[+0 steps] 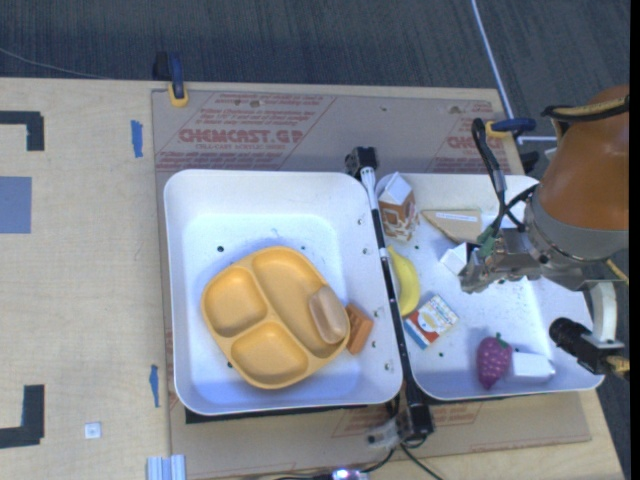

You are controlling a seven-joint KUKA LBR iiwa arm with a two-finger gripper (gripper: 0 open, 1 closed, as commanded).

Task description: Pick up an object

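My gripper (492,268) hangs over the middle of the right bin (520,313), under the grey arm and its orange band (592,168). In that bin lie a small milk carton (398,206), a tan sandwich wedge (455,224), a yellow banana (405,280), a small white printed box (432,320), purple grapes (492,360) and a white block (531,366). A white piece (455,260) lies just left of the gripper. I see nothing held in the gripper.
The left bin (190,268) holds a yellow divided plate (255,318) with a tan bread roll (327,315) on its right side and an orange piece (359,329) beside it. A black divider rail (385,268) runs between the bins. Cables (492,168) hang near the arm.
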